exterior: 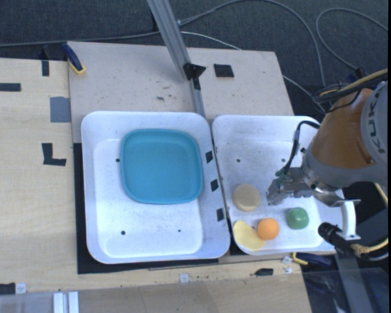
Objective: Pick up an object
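In the right bin (247, 135) lie a tan round object (246, 197), an orange ball (267, 229), a green ball (297, 218) and a yellow piece (246, 237) at the front edge. My gripper (278, 191) hangs low over the bin, just right of the tan object and above the orange and green balls. Nothing shows between its dark fingers. The grey arm with its orange band reaches in from the right.
The left bin (97, 175) holds a blue square plate (161, 165). A metal pole (175, 38) slants down to the bins' back edge. Cables lie on the dark floor behind. A black part of the arm (332, 233) sits at the right bin's front corner.
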`<state>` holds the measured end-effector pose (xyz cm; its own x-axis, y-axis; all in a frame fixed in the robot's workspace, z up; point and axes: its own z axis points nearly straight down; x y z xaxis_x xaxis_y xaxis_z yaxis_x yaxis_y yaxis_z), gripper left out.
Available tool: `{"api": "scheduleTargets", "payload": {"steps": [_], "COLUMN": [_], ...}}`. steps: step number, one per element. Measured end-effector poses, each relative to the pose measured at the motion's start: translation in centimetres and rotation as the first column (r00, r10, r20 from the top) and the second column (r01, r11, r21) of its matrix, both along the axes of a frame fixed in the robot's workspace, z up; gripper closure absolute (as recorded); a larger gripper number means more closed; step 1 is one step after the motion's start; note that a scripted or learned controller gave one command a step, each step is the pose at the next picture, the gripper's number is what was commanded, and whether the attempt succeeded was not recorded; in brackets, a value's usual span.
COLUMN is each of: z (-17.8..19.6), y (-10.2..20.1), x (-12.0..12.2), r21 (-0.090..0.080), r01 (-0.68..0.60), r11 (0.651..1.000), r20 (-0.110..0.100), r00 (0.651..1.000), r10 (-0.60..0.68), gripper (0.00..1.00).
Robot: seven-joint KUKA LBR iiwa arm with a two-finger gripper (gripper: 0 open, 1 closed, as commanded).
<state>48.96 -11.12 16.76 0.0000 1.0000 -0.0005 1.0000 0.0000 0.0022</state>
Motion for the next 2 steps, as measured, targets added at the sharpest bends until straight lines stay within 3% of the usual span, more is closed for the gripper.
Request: {"api": "scheduleTargets", "payload": {"steps": [1, 2], "z": [4.9, 6.9], "y": [-1.0, -1.0], "x": [-0.2, -0.1], "r21": [0.0, 0.0], "r01": [0.0, 0.0], "r11": [1.0, 1.0], "r20": [0.001, -0.001], "r00": [1.0, 1.0], "r10": [0.0, 0.0], "gripper": [1.0, 1.0]}}
